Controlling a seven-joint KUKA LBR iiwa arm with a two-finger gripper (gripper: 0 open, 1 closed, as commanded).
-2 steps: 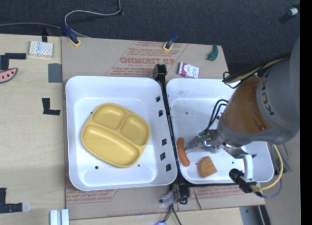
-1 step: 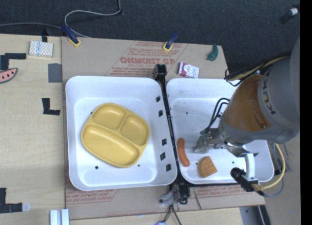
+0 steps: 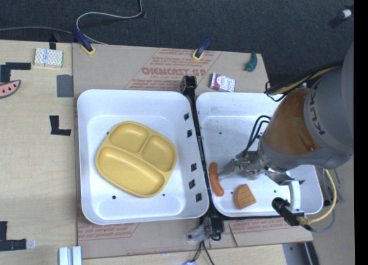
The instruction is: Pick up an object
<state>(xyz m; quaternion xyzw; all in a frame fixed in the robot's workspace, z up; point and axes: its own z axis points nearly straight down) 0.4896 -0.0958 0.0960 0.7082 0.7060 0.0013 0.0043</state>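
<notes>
While the fingers [image 3: 229, 168] hang at an aperture I cannot tell, the hot dog [image 3: 215, 179] lies just beside them, ungripped.

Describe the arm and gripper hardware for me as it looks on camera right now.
The arm is a thick grey cylinder with a broad orange band above the wrist. Black cables loop along the band's left side. The gripper is a small grey metal assembly, and a white bracket with a black fitting hangs below the wrist.

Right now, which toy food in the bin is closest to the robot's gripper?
The orange hot dog at the right bin's left wall. The gripper hangs just beside it; the tan toast piece lies farther down.
</notes>
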